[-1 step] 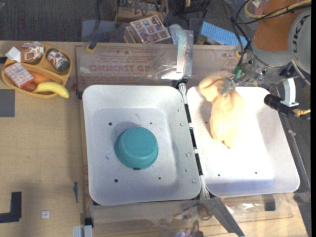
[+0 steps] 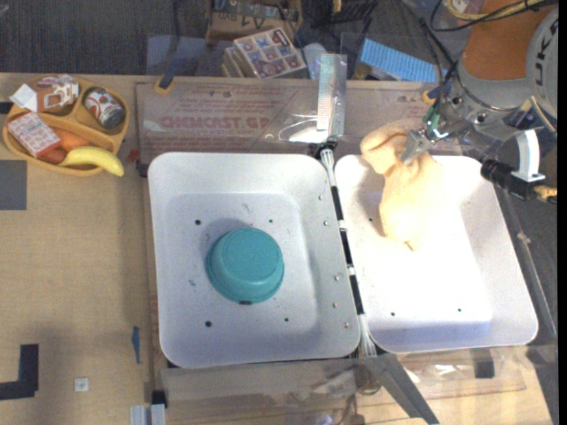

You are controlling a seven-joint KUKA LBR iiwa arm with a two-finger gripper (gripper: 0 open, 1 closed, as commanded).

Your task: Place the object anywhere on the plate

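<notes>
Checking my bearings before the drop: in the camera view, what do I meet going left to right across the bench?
Yellow tray of toy food → teal round plate in the left white bin → pale soft cloth-like object hanging over the right white bin → pincer.

A yellow tray [image 2: 18, 140] (far left) holds a banana [image 2: 93, 158].

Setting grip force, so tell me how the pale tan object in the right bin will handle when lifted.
Probably soft and floppy: the pale tan object has a lumpy outline with no straight edges, spreading out from the gripper. Unlikely to roll, as nothing on it looks round or rigid. Perhaps light for its size, though blur leaves its material unclear.
</notes>
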